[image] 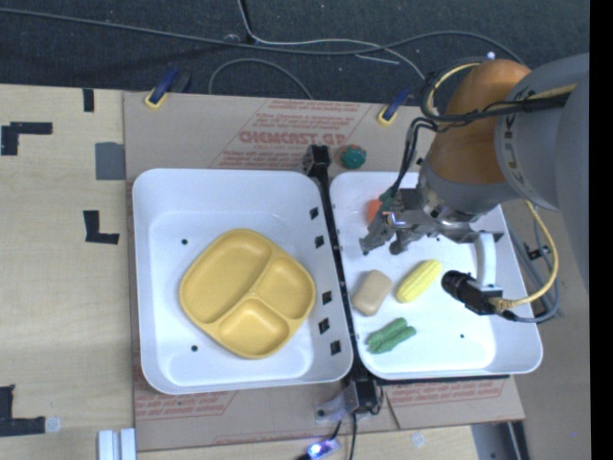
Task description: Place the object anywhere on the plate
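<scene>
A yellow plate (248, 292) with three compartments lies in the left bin (158, 209). In the right bin (498, 348) lie a tan potato-shaped piece (372, 292), a yellow corn cob (419, 281) and a green pea pod (390, 335). A small orange-red item (374, 209) peeks out beside the gripper at the bin's back left. My gripper (388, 236) hangs over the back of the right bin, just above the tan piece and the corn. Nothing shows between its fingers.
A small teal object (354, 156) rests on the cardboard behind the bins. A black divider strip (330, 247) runs between the two bins. Cables trail across the dark floor at the back and loop round the arm on the right.
</scene>
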You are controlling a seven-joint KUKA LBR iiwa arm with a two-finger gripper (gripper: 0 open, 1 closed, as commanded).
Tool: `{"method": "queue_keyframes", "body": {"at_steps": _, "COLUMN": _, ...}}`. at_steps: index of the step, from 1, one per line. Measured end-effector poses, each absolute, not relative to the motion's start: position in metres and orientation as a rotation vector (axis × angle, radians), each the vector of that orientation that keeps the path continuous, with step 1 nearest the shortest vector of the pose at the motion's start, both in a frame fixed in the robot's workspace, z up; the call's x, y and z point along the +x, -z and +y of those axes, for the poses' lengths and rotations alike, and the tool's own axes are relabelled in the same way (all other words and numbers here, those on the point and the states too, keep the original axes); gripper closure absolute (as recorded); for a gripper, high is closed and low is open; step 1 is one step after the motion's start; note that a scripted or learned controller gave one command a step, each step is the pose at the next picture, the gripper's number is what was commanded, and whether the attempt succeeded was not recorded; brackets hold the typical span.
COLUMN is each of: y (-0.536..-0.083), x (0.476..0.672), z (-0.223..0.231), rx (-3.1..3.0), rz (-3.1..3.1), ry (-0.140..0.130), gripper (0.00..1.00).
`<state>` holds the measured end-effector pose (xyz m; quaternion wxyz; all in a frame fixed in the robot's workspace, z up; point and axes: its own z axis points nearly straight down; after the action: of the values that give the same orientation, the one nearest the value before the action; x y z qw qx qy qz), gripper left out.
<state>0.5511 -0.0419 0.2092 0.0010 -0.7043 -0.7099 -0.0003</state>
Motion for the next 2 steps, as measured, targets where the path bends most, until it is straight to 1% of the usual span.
{"method": "queue_keyframes", "body": {"at_steps": 1, "y": -0.222, "x": 0.576, "z": 0.001, "rx": -2.214, "rz": -2.228, "ry": 0.002, "gripper": 1.0}}
{"method": "queue_keyframes", "body": {"at_steps": 2, "y": -0.22, "x": 0.602, "z": 0.038, "rx": -2.215, "rz": -2.226, "ry": 0.0, "gripper": 1.0}}
